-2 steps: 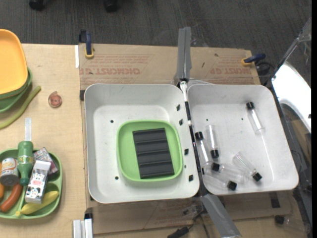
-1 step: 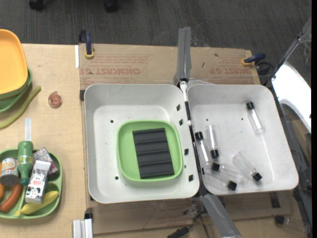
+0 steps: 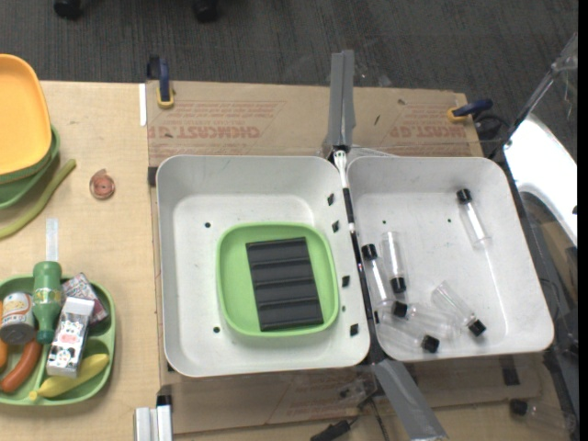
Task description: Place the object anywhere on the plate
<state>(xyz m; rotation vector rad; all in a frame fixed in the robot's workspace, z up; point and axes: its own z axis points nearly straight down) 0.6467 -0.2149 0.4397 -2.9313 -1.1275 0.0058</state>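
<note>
Several clear vials (image 3: 470, 217) with black caps lie loose in the right bin (image 3: 519, 274). One rests alone near the bin's far right corner, while the others are gathered toward the near left corner, some touching or crossing one another. None of them is on the green plate (image 3: 230, 283), which sits in the middle of the left bin (image 3: 184, 191), well apart from the vials and across the two bins' meeting rims. A black ribbed block (image 3: 285, 285) lies flat on the plate and covers most of its floor. Whether the tool is spread or pressed together cannot be told. Both bins stand on a sheet of cardboard (image 3: 239, 118), clamped at its far corners to the wooden surface (image 3: 101, 237). At the surface's left edge are stacked yellow and green dishes (image 3: 18, 108) and, nearer, a green divided tray (image 3: 99, 361) holding toy food and a green bottle (image 3: 46, 294).
</note>
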